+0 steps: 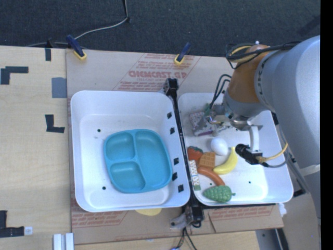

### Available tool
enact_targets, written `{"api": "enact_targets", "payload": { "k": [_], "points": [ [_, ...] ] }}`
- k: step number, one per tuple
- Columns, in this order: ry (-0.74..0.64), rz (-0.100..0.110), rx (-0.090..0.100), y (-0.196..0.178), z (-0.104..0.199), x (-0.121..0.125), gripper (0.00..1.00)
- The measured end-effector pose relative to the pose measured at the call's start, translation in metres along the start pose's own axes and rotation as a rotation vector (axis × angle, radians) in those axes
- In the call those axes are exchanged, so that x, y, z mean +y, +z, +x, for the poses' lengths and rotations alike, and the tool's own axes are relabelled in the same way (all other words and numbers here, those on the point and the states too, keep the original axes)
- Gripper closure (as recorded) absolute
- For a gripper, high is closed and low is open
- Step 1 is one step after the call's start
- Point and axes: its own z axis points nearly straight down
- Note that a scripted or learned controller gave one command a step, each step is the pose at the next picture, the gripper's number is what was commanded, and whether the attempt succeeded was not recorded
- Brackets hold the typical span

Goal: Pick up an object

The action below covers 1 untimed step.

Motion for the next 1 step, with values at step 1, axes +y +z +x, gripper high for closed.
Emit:
{"api": "enact_targets", "payload": {
  "k": [1],
  "points": [
    [-0.001, -0.001, 0.001, -0.0959, 0.1034, -0.0456, 1.0]
  ]
}}
